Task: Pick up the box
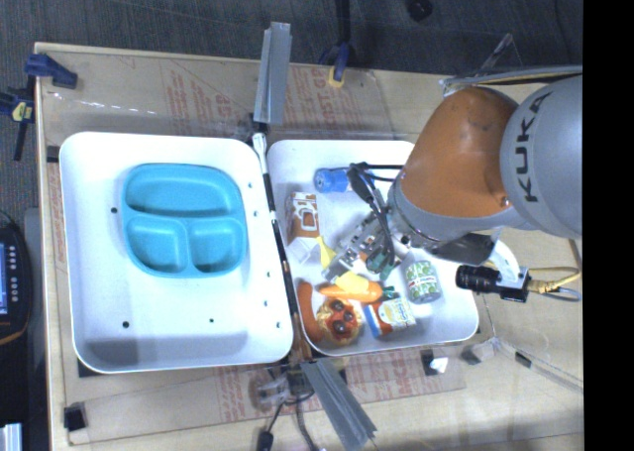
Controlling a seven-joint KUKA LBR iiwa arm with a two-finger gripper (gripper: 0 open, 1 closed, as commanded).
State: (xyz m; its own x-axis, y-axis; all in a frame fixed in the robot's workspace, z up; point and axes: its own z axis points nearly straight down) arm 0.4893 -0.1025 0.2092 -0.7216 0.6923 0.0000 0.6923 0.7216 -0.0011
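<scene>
Jaws (359, 249) low over clutter; small brown-and-white box (303, 214) just beside

We note the arm (540, 157) has a smooth grey housing carrying "KUKA" in dark letters, and below it a wide, glossy orange band (466, 157) that bulges like a dome. Under the band sits a darker grey wrist ring, from which black cables loop toward the metallic gripper (365, 246); a short black cylindrical fitting juts out beside the wrist.
</scene>
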